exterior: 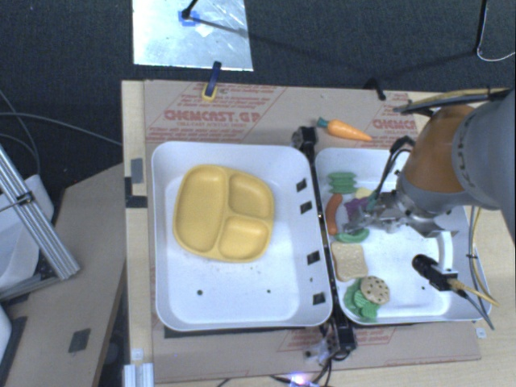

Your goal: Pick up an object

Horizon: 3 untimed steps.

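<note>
— So, where is the claw (364,216) hanging?

— It is hanging low over the left part of the right bin (403,301), with the grey arm (476,156) reaching in from the right. It is sitting right against a purple toy piece (355,206) and just above a flat green piece (352,235).

— Is it gripping either one?

— I cannot tell; the camera is not showing whether it is released or clenched.

— What else is lying in that bin?

— A stack of green slices (342,181) is lying toward the far edge. A red sausage (332,214) is lying along the left wall, beside the purple toy piece. A slice of bread (349,260) is lying nearer the camera, and a cookie (373,289) is resting on a green leaf (357,307) in the near left corner.

— And the left bin (242,301)?

— It is holding a yellow divided plate (223,212), which is sitting toward its far side.

— Anything outside the bins?

— A toy carrot (345,129) is lying on the desk (234,115), just beyond the right bin's far edge.
</note>
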Each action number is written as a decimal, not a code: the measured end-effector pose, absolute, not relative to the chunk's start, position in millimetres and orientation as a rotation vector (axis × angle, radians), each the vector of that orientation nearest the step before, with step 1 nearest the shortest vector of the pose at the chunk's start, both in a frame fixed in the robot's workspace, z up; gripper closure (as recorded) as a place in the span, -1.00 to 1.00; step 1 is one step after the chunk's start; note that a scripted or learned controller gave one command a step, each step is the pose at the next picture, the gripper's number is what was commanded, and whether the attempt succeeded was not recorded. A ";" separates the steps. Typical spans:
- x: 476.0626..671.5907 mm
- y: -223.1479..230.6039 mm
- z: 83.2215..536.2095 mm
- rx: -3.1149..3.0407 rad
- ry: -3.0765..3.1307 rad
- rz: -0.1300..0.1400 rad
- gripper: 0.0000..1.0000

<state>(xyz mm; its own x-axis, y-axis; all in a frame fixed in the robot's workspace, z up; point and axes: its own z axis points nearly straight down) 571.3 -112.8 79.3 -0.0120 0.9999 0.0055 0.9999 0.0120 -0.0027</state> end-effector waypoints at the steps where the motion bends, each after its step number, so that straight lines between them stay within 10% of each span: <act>1: 497.5 -84.5 104.1 -2.217 -2.220 0.000 -1.00; 2: 501.0 -86.3 114.5 -2.222 -2.224 -0.004 1.00; 3: 510.2 -123.0 207.0 -2.231 -2.228 -0.008 1.00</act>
